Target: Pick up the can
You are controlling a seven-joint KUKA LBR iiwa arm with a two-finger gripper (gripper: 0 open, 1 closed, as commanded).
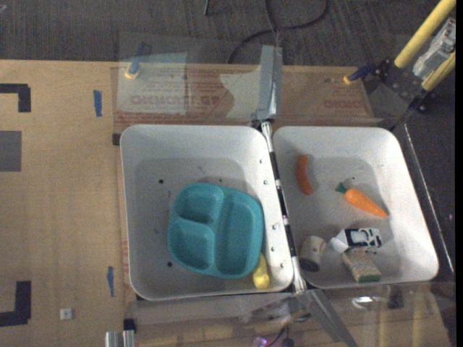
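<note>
Trouble is waiting for you: can [312, 252] is lying against the right bin's [412, 194] wall, crowding fingers; gripper state you cannot tell

One fixed overhead camera, slanted down on both white bins [137, 194], bench [58, 215] and floor beyond.

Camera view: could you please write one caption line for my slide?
Two white bins: the left bin holds a teal divided plate; the right bin holds the can, a carrot and small items.
</note>
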